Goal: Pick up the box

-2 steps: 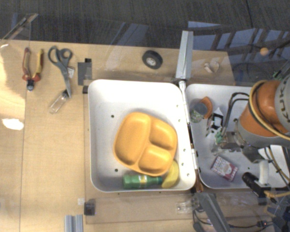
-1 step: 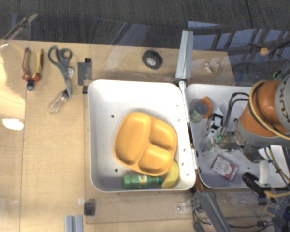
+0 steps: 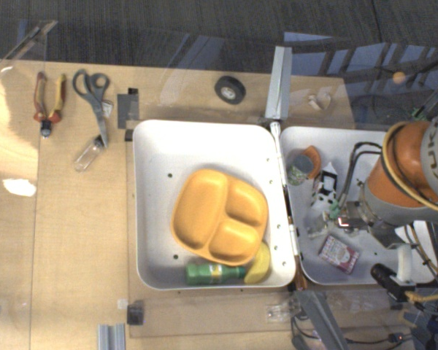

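Small flat pink-and-white box [image 3: 339, 254] lies in right white bin [image 3: 306, 268], near its front edge. Grey arm's gripper [image 3: 334, 211] sits just above the box; finger state cannot tell.

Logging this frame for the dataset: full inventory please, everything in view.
bins: 2, white, side by side on bench
tray: 1, yellow, left bin
bottle: 1, green, left bin near edge
yellow item: 1, beside bottle
box: 1, pinkish, right bin
cup: 1, orange, right bin far corner
scissors: 1, grey, bench left
pliers: 1, red-handled, bench left
tape roll: 1, black, bench
arm: 1, grey/orange, above right bin
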`<action>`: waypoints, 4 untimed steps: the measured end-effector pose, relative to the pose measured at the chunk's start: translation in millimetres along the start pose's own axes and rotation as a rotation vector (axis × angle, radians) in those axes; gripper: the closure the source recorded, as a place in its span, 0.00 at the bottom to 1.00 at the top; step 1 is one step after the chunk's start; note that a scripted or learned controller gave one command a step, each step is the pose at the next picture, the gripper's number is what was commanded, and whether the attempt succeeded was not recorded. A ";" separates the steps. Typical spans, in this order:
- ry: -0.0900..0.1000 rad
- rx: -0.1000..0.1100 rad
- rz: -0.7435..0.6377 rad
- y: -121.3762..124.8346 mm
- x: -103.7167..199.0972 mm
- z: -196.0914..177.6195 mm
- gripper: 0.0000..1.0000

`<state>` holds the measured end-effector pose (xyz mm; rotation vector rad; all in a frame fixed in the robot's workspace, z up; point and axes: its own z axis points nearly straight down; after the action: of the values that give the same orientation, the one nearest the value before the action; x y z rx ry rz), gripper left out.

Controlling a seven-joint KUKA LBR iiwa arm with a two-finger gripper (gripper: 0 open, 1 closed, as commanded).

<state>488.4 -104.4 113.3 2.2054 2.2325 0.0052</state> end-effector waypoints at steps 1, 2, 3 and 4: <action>-0.003 -0.008 0.031 2.0 15.3 23.5 0.00; -0.006 -0.021 0.028 6.3 14.6 11.1 1.00; -0.002 -0.001 -0.211 -0.6 -57.2 -1.7 1.00; -0.002 -0.001 -0.211 -0.6 -57.2 -1.7 0.00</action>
<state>488.5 -161.7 115.0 1.9563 2.4513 0.0038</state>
